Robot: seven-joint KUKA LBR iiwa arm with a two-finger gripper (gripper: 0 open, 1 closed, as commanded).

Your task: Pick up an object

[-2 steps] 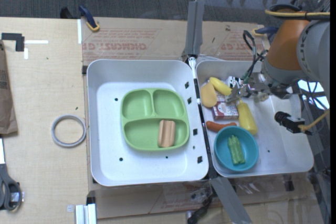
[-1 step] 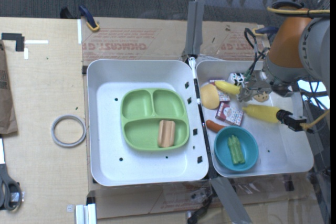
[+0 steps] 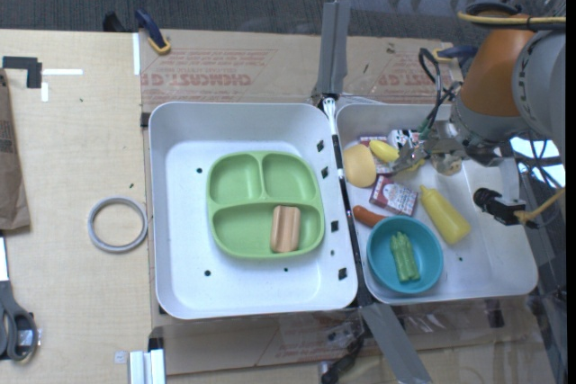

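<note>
My gripper (image 3: pixel 412 156) hangs low over the back of the right bin (image 3: pixel 504 279), beside a small yellow piece (image 3: pixel 383 150) and a round yellow fruit (image 3: pixel 360 165). Just in front of it lie a red-and-white packet (image 3: pixel 396 194), a yellow bottle (image 3: pixel 445 214) and a thin orange-red sausage (image 3: pixel 367 215). A blue bowl (image 3: pixel 427 270) at the bin's front holds a green vegetable (image 3: pixel 405 256). In the left bin (image 3: pixel 180 265) a green divided plate (image 3: pixel 243 184) carries a hot dog (image 3: pixel 285 228). I see nothing held in the gripper.
The grey arm with its orange band (image 3: pixel 499 72) and loose cables fills the right bin's back right. A grey tape ring (image 3: pixel 118 223) lies on the bench to the left, scissors (image 3: pixel 16 333) at bottom left, and a blue clamp (image 3: pixel 153 30) at the back.
</note>
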